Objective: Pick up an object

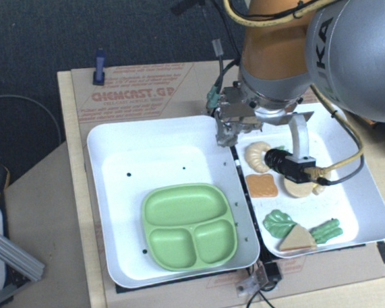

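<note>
Nearest me in the right bin [367,194] lie a tan wedge [295,239], a green pod [326,230] and a leaf [277,222]. A green plate [186,225] with 3 wells sits in the left bin [112,164]. Farther back are an orange cracker [261,185], then a croissant [256,156]. My gripper [226,133] hangs over the bins' shared wall, just beside the croissant. Whether it is released or clenched, I cannot tell.
</note>
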Controlling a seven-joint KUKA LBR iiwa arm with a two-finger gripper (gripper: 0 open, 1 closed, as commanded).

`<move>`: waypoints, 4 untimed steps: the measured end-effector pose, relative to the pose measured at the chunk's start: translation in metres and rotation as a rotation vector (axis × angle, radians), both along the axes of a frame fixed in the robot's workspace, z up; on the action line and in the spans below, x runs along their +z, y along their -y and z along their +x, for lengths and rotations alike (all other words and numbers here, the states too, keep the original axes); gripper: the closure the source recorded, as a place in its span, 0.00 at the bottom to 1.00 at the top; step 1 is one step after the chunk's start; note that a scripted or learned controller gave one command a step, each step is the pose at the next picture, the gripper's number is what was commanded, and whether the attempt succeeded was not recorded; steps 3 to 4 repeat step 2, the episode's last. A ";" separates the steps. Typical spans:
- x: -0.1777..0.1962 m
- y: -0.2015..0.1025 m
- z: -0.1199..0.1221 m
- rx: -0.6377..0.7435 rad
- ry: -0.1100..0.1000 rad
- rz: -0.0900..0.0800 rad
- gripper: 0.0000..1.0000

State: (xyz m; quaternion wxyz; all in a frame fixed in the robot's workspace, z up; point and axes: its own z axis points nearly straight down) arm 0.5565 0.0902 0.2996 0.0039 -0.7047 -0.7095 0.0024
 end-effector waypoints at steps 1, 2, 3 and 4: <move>-0.080 -0.021 -0.072 -0.006 -0.006 -0.002 1.00; 0.030 0.033 -0.065 -0.012 0.021 -0.002 1.00; 0.030 0.033 -0.065 -0.012 0.021 -0.002 1.00; 0.030 0.033 -0.065 -0.012 0.021 -0.002 1.00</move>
